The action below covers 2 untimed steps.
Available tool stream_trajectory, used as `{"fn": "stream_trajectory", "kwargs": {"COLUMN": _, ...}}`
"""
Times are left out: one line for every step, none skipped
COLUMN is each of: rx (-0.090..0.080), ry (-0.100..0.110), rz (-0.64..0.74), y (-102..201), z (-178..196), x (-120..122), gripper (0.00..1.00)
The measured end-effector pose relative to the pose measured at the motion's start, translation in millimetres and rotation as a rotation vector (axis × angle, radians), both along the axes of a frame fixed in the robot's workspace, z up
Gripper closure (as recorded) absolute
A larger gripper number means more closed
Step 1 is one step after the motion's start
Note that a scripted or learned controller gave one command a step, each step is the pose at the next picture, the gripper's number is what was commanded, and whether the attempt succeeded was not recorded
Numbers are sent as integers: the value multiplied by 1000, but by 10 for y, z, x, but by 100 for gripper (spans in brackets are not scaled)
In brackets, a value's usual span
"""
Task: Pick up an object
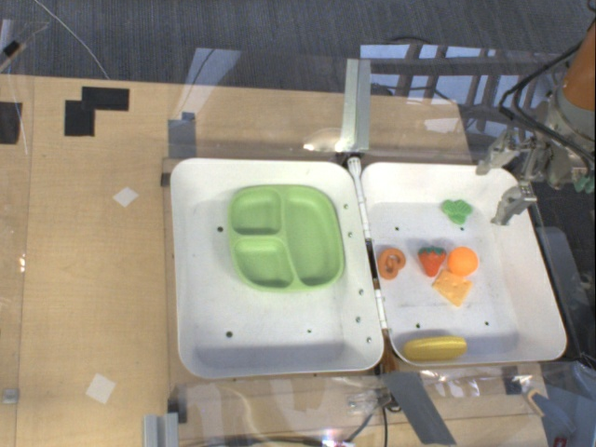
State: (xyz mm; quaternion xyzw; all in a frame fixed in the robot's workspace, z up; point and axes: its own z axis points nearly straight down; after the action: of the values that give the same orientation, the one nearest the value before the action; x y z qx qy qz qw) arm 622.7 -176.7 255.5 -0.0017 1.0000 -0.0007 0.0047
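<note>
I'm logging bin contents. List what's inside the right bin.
The right bin holds a green piece, a round slice, a strawberry, an orange, a yellow wedge and a banana. The orange overlaps the wedge's top edge.

A robotics lab, this one: a plywood bench carrying two white bins clamped in metal brackets, black marker patches stuck on the wood, loose cables trailing at the right, grey carpet beyond.

Grey metal claw with pale slender fingers, black cables looping above, orange band near the wrist.
</note>
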Motion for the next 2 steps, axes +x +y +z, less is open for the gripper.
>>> {"fn": "stream_trajectory", "kwargs": {"rx": 4, "ry": 10, "rz": 32, "y": 139, "z": -1212, "x": 135, "gripper": 0}}
{"fn": "stream_trajectory", "kwargs": {"rx": 1, "ry": -4, "rz": -69, "y": 551, "z": -1661, "x": -221, "gripper": 0}}
